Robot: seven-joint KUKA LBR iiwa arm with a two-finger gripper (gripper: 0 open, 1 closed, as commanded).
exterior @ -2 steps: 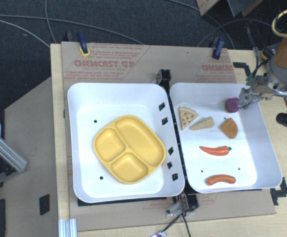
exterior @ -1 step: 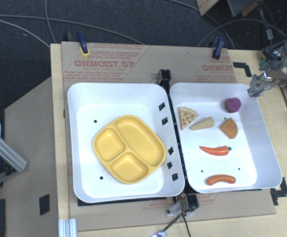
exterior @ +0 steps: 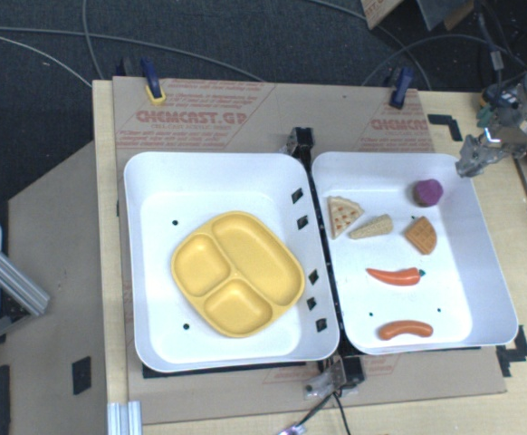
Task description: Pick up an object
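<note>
Purple object [exterior: 427, 191] lies near, apparently apart from, gripper [exterior: 474, 159].

**Counts on the bench**

Two white bins sit side by side: the left bin [exterior: 146, 243] and the right bin [exterior: 481, 270].

The left bin holds one yellow divided plate [exterior: 236, 272] with three compartments.

The right bin holds six toy foods: one purple piece [exterior: 427, 191], one waffle wedge [exterior: 342, 215], one pale wedge [exterior: 372, 227], one brown biscuit-like piece [exterior: 420, 235], one red chili pepper [exterior: 394, 276] and one sausage [exterior: 405, 330].

Two blue clamps grip the board's far edge: one [exterior: 153, 82] on the left, one [exterior: 400, 86] on the right.
</note>
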